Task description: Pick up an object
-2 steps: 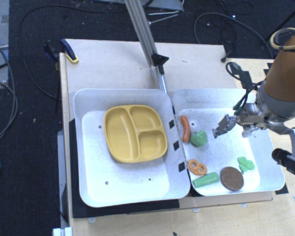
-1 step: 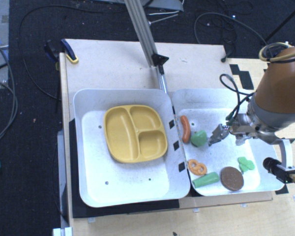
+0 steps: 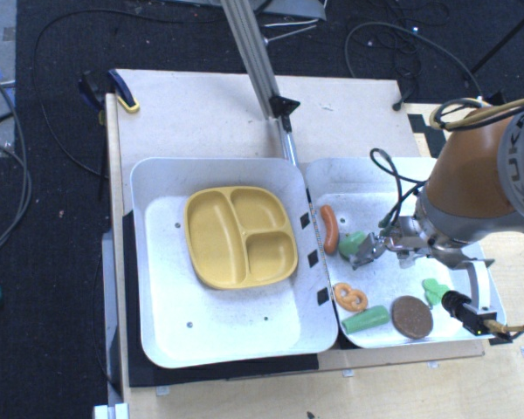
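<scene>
You have: yellow divided tray [image 3: 241, 236]; white bins [image 3: 157, 321]; orange-red sausage [image 3: 329, 229]; orange pretzel [image 3: 350, 298]; green cylinder [image 3: 365, 319]; brown disc [image 3: 412, 317].

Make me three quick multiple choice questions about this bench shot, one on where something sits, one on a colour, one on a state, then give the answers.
1. Where does the yellow divided tray sit?
A. in the left bin
B. in the right bin
C. on the floor

2. What colour is the round flat disc near the front of the right bin?
A. blue
B. brown
C. white

3. How does the yellow divided tray lie?
A. upside down
B. standing on its edge
C. flat, with its compartments facing up

Answers:
1. A, since the tray rests on the floor of the left bin.
2. B, since the disc beside the green cylinder is plainly brown.
3. C, since all three compartments show from above.
</scene>
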`<state>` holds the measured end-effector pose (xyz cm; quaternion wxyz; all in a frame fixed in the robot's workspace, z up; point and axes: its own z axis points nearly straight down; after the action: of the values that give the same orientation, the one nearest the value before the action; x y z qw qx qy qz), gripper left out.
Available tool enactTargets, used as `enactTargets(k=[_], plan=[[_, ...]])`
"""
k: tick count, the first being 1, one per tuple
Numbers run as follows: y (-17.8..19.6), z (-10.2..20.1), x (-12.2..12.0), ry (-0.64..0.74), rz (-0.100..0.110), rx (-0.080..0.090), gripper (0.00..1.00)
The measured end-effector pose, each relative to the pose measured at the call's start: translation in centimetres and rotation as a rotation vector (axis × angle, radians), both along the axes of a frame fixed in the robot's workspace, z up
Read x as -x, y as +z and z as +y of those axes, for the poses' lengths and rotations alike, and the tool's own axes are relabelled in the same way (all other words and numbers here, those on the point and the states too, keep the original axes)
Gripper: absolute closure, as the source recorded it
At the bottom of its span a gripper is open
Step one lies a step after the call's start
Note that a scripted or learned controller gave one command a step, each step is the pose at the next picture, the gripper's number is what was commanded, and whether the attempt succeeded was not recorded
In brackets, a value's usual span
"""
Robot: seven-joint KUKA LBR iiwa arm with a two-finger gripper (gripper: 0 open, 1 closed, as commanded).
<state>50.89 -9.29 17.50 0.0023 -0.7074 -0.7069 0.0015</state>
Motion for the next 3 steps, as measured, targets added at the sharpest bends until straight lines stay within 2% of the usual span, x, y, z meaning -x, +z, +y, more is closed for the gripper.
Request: enactTargets(k=[1, 2, 3], plan=[[-6.2, -0.5, -0.2, -0.001, 0.000, 0.000, 0.00], [-4.8, -0.5, -0.4, -0.002, -0.004, 0.000, 1.00], [-0.5, 0.0, -0.6, 0.003, -0.009, 0.002, 1.00]])
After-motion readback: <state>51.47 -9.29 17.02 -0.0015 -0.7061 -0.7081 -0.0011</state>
